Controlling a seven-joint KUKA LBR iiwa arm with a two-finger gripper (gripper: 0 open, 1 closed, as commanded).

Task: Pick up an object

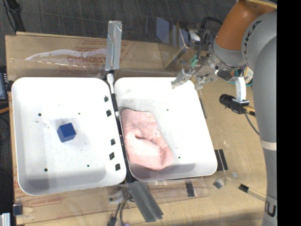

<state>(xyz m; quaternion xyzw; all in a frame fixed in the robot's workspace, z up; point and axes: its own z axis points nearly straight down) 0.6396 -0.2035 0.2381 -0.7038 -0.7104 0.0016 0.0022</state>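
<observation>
Your tool [190, 80] hangs at the upper right of the frame over the far rim of the right bin [197, 131], fingers spread and holding nothing, while the pink cloth [143, 140] lies crumpled against that bin's left wall and the blue cube [66, 132] sits in the left bin [28, 107].

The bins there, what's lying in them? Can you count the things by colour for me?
Blue: 1, the small cube in the left bin
Pink: 1, the crumpled cloth in the right bin
Total: 2
</observation>
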